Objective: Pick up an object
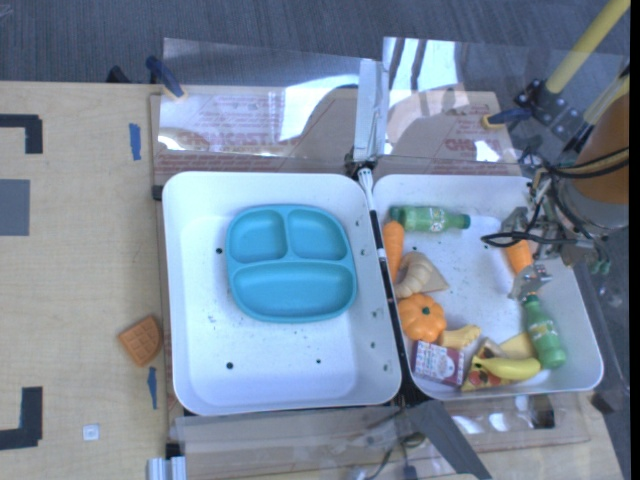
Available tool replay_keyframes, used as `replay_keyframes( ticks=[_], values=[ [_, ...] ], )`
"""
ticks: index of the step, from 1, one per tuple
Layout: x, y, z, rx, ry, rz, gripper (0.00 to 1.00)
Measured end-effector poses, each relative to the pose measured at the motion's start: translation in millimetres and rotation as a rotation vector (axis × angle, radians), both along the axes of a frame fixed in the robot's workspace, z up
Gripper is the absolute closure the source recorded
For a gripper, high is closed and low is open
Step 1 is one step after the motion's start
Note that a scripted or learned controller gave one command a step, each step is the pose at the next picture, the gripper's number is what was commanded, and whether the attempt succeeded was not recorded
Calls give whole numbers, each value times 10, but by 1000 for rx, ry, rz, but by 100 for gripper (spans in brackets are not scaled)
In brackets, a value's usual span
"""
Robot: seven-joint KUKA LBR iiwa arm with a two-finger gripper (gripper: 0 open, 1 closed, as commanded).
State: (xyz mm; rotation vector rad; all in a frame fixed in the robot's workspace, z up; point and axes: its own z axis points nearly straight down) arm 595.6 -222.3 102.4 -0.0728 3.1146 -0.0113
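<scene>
Camera view looks down on two white bins that stand side by side on the tabletop. At the right edge of the right bin (590, 353) the arm has its pincer (525, 268) low among cables, close to a small orange piece (519, 256) and just above a green bottle (543, 333) that lies along the same wall. I cannot tell how the pincer stands, or if it has anything in it, because the cables and the dark parts hide that place.

The things to pick are all in the right bin. A second green bottle (430, 218) lies near the far edge, a carrot (393, 248) rests against the left wall, and a small pumpkin (422, 317) sits near the middle. A red carton (439, 361) and a banana (508, 368) crowd the near edge. The left bin (200, 368) carries a blue divided plate (290, 262).

I think the main risk is the wall. The nearest things are pressed close to the right edge, so one side of the pincer may strike the rim or find no room. A round bottle may also roll away when pushed, and the near pile could give two things at once.
</scene>
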Motion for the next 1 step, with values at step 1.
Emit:
replay_keyframes(
  ticks=[1],
  values=[
    [71,-9,-143,6,15,-68,0]
  ],
)
